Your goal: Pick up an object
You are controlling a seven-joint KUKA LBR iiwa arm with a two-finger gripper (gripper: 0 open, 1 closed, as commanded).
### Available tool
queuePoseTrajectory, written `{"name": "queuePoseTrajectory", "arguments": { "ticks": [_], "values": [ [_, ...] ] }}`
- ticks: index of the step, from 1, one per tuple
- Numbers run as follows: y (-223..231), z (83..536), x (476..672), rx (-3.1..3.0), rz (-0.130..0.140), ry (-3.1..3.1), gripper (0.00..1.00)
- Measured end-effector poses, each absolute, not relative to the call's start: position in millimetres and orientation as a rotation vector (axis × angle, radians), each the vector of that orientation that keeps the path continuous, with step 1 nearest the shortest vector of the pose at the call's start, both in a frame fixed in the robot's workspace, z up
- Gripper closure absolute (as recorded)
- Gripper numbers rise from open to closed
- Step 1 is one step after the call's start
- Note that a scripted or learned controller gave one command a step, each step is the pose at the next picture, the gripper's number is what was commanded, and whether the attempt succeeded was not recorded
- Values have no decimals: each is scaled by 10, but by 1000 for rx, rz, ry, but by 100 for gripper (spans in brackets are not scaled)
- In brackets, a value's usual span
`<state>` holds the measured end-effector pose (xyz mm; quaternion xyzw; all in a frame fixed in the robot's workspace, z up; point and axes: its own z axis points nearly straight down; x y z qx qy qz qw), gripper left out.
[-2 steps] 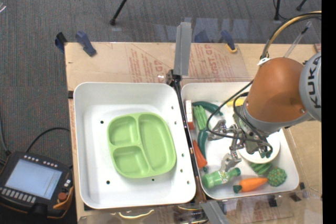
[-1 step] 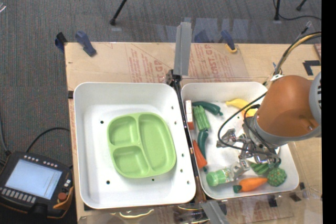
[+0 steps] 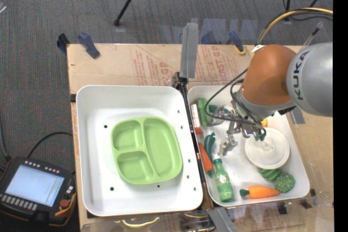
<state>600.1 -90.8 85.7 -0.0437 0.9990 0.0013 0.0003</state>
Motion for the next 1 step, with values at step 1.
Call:
{"name": "queuePoseTrajectory", "arguments": {
  "ticks": [1],
  "values": [
    [-888, 840, 5307, 74, 3, 3146, 0]
  ]
}}
